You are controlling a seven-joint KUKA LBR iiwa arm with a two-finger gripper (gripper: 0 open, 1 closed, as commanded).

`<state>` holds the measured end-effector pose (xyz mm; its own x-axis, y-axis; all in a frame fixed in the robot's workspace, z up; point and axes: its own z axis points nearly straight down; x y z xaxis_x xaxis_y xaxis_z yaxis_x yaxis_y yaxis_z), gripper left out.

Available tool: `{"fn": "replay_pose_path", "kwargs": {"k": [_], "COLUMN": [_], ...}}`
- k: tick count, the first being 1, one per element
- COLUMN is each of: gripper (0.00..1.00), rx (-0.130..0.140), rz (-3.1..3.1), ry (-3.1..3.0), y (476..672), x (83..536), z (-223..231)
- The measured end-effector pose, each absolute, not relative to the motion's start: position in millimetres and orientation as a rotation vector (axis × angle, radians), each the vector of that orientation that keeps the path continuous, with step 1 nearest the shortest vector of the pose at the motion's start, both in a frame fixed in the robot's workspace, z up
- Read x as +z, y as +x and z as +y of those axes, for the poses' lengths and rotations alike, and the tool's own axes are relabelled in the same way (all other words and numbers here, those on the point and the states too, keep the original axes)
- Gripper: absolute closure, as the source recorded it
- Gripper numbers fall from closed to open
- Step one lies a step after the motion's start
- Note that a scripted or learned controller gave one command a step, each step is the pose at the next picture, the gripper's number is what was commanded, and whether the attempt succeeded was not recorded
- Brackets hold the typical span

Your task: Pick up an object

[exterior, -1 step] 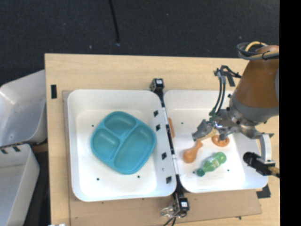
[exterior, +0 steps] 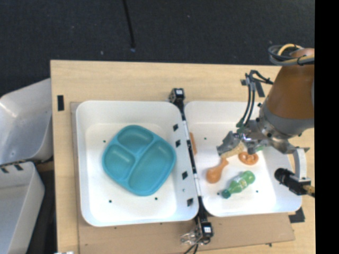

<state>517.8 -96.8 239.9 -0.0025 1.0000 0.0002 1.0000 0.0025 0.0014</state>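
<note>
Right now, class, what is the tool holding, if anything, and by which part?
It cannot be told. The tool sits low in the right bin, over the end of the orange spoon-like toy, beside the green bottle; no object is clearly between its tips.

The grey arm [exterior: 290,97] with its orange band reached in from the frame's right, its gripper [exterior: 239,144] pointing down-left at centre right.
</note>
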Motion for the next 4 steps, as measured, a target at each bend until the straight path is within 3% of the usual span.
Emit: {"fn": "replay_pose_path", "kwargs": {"k": [1, 3, 4], "gripper": [0.00, 0.00, 1.00], "rx": [-0.007, -0.005, 0.003], "rz": [2.223, 2.221, 2.211], "ry": [2.224, 2.225, 2.231], "y": [518.4, 518.4, 519.7], "x": [178.3, 98.6, 111.2], "z": [-104.1, -108.3, -108.5]}}
